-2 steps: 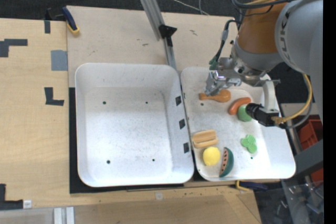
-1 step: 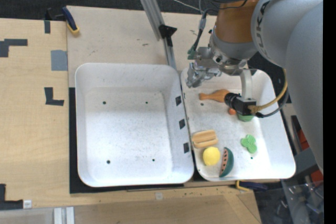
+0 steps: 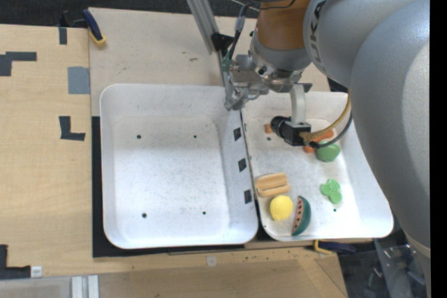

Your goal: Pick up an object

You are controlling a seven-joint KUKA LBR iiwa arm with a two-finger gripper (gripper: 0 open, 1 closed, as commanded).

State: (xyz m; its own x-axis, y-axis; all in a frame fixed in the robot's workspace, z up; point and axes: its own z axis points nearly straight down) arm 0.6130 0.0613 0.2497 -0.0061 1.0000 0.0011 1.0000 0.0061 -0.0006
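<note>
The end effector (image 3: 236,98) hung over the ridge where the left bin (image 3: 167,171) met the right bin (image 3: 364,211); whether it was open or closed could not be told. Every candidate lay in the right bin, toward its near end. A good pick probably called for shifting across over that bin, then coming straight down on one toy with room either side.

The bun (image 3: 272,184), tan, oblong and ridged, looked the safest: its long flat sides suited a squeeze across the short axis. Just below it the lemon (image 3: 281,208) was smooth and rounded, likely to squirt out, and the melon slice (image 3: 301,215), a thin crescent with green rind, pressed against it. The green sprig (image 3: 331,191) lay apart but looked small, lumpy and low. All seemed hard plastic on glossy, speckled white.
</note>
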